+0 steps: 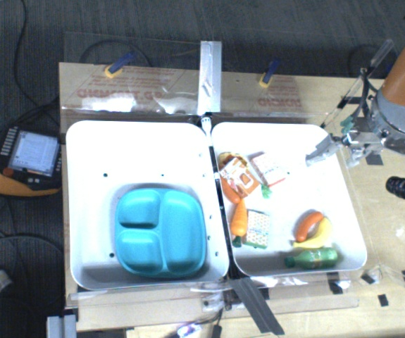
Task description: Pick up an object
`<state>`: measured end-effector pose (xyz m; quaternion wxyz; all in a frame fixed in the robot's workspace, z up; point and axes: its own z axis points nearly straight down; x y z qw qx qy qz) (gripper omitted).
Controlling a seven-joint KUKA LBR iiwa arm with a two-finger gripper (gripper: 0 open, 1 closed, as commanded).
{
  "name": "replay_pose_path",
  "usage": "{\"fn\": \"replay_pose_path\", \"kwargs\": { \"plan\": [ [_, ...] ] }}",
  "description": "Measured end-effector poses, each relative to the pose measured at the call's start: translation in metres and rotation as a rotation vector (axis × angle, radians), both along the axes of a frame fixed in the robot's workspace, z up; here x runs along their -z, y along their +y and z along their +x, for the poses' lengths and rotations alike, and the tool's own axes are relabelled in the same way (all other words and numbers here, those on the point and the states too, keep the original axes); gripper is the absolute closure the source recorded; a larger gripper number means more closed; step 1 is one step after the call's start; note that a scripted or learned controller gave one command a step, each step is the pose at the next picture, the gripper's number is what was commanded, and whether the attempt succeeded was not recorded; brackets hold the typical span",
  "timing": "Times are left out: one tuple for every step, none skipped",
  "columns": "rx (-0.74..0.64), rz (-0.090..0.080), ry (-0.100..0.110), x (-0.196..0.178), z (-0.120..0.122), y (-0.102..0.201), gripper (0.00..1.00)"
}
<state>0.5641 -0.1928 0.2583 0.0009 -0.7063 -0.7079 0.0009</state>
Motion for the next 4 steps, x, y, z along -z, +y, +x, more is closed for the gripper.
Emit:
{"fn": "replay_pose_path", "kwargs": {
  "plan": [
    [-0.135, 0.0, -0.001, 0.069, -0.05, -0.03, 0.0],
    [-0.158, 0.01, -0.007, 0.162, -0.06, -0.022, 0.0],
    [-0.156, 0.007, -0.007, 0.154, -0.06, -0.023, 1.0],
    [0.038, -0.001, 0.0, 0.063, -0.076, 0.028, 1.0]
  ]
}}
